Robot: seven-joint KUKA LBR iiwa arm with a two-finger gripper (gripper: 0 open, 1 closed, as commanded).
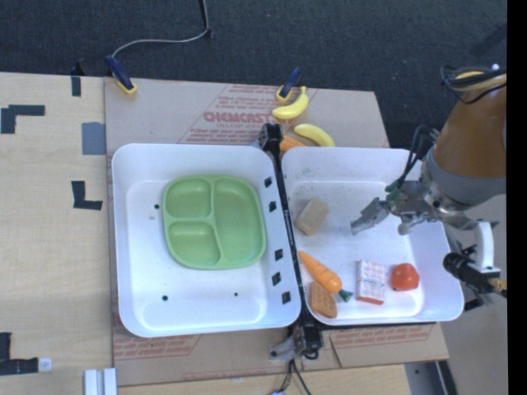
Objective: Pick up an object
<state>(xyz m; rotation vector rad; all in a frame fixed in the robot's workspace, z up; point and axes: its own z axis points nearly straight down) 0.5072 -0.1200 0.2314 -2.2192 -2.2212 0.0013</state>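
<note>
camera view: jaws (pixel 368 217) hover, perhaps beside sponge (pixel 312 216).

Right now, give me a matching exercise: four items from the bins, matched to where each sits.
Items:
1. green divided plate
2. carrot
3. tomato
4. tan sponge block

Places:
A. right bin, near-right corner
B. left bin, middle
C. right bin, left side, about midway up, near the divider
D. right bin, near-left, beside the divider

Pairs: 1-B, 2-D, 3-A, 4-C
</note>
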